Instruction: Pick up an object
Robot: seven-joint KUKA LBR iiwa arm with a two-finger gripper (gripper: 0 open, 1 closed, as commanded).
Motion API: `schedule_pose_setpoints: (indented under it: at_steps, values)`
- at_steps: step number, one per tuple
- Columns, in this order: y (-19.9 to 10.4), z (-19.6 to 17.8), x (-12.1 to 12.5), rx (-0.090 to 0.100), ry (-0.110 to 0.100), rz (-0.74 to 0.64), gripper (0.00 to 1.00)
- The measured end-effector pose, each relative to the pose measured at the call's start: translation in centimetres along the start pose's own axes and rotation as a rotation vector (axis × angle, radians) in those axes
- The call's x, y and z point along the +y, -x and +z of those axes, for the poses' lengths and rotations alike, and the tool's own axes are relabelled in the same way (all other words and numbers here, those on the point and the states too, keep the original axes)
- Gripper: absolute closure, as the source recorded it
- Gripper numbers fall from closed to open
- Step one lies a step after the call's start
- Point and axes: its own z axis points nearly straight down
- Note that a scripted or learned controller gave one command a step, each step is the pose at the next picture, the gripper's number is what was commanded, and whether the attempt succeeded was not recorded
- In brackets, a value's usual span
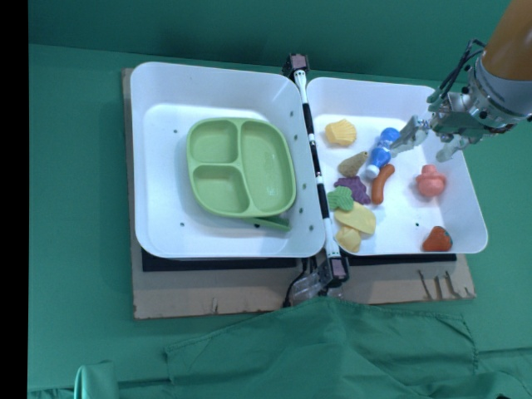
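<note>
The right bin (465, 214) holds several toy foods. A blue and white bottle (382, 151) lies near its middle, with a red sausage (381, 184) just below it. An orange piece (340, 132), a purple grape bunch (356, 189), a green leafy piece (340, 199), yellow pieces (356, 221), a pink figure (431, 181) and a strawberry (437, 239) lie around them. My gripper (431, 139) hovers over the bin's upper right, its fingers spread apart with nothing between them. One fingertip is close to the bottle's blue top.
The left bin (166, 90) bears a green divided plate (241, 169). A black hinge bar (312, 152) runs between the two bins. Green cloth (332, 347) bunches at the front of the bench.
</note>
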Motion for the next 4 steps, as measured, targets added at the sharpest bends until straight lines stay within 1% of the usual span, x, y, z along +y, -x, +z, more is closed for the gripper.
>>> schedule_pose_setpoints:
  at_steps: [1, 2, 3, 4]
  values:
    - [0.0, 0.0, 0.0, 0.0, 0.0, 0.0, 0.0]
    - [-0.6, 5.5, -0.6, 0.001, -0.005, 0.0, 0.0]
    - [-0.1, 11.6, -1.0, 0.001, -0.007, 0.002, 0.0]
    - [0.0, 16.2, -0.7, 0.001, 0.006, 0.001, 0.0]
